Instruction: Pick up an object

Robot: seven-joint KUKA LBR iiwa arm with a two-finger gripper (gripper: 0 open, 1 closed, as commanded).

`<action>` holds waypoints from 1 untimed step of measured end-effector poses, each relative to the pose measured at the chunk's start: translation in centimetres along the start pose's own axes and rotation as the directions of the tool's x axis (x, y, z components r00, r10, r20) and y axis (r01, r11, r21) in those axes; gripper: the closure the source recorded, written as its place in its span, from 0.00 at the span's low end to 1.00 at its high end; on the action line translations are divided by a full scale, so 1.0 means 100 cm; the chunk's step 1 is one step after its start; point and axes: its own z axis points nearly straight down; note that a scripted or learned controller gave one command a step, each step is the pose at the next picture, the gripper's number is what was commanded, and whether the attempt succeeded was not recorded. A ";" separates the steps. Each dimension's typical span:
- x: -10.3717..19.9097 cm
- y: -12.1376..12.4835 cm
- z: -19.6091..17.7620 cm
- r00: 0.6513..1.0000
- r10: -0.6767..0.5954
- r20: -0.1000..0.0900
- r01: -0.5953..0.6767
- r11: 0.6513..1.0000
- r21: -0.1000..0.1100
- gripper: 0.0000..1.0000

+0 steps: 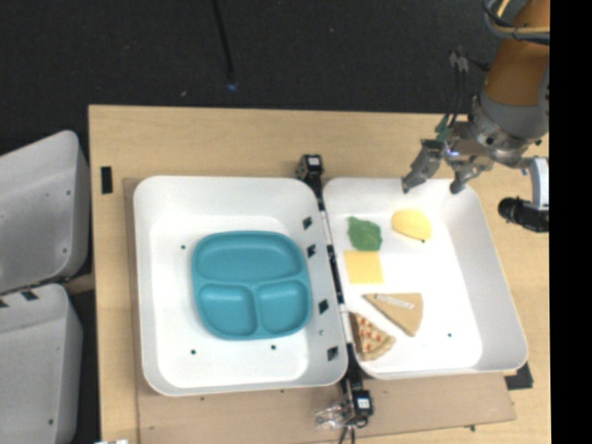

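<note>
The left bin (pixel 157 359) carries a blue plate (pixel 251 282) with three wells, lying near its middle. The right bin (pixel 481 276) holds the small pieces. Going left to right: a green leafy piece (pixel 364 234) at about 10 o'clock of that bin, a yellow square (pixel 363 267) just below it, a pizza slice (pixel 371 338) at 7 o'clock against the near rim, a tan wedge (pixel 400 309) just beside it, and a yellow lump (pixel 412 225) at about 12 o'clock.

The gripper (pixel 435 179) hangs over the bin's far rim at about 1 o'clock, its two fingers spread wide and nothing between them.

The yellow lump looks like the nearest target, lying just toward 7 o'clock from the gripper. Its long axis runs roughly 9 to 3 o'clock, with a rounded top edge and a flatter lower one. To do this step well, I would centre the gripper above the lump, turn the fingers so they close across the short way, from 12 and 6 o'clock, and descend straight down until the tips bracket its sides. The green leafy piece sits near it toward 9 o'clock, so the fingers should stay clear of that side.
</note>
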 end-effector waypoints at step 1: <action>0.001 0.002 -0.009 1.000 -0.002 0.001 0.002 1.000 -0.013 0.00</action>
